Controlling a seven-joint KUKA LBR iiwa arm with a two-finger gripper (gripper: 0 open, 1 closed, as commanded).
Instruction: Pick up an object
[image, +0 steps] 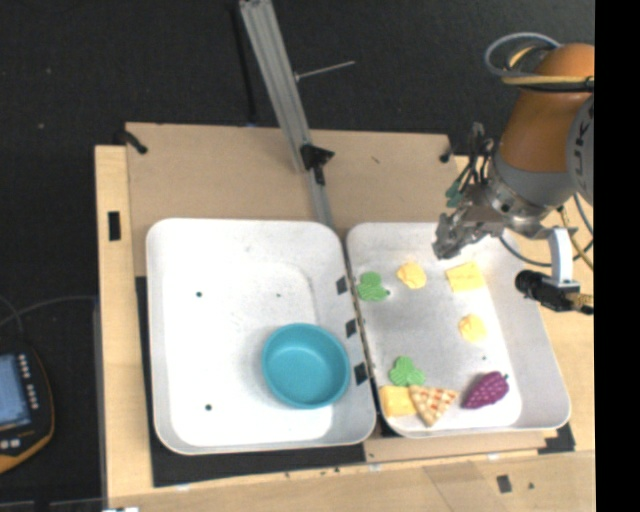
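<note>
The right bin (530, 340) holds several small toy foods: a green piece (373, 288), a yellow piece (411, 274), a flat yellow square (465, 277), a small yellow lump (472, 326), another green piece (405, 372), a yellow block (396, 401), a pizza slice (434, 403) and purple grapes (486, 389). A blue bowl (304, 365) sits in the left bin (200, 270). My gripper (452, 240) hangs over the far edge of the right bin, just above the yellow square and to the right of the yellow piece. I see nothing held between its tips.
A grey pole (285, 100) slants from the top down to the gap between the bins. A black fitting (545, 287) sticks out beside the right bin's right rim. A handheld pendant (15, 395) lies at the far left.
</note>
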